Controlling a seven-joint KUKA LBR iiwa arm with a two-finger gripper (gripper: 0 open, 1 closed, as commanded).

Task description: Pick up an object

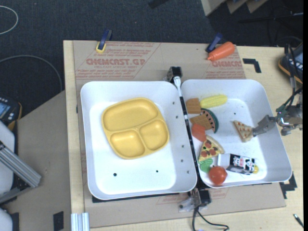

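- Nearest us in the right bin (pixel 269 97), a red tomato (pixel 217 175) and a small milk carton (pixel 242 163) lie along the front wall.
- Behind them we see a pizza slice (pixel 210 148), then a watermelon wedge (pixel 209 120).
- The gripper (pixel 260 127) sits just beside a toast-like wedge (pixel 243 130); we cannot tell how its jaws stand.
- Farthest back lies a corn cob (pixel 213 100).
- Left of that bin, a yellow divided plate (pixel 135 127) fills the left bin (pixel 96 167).
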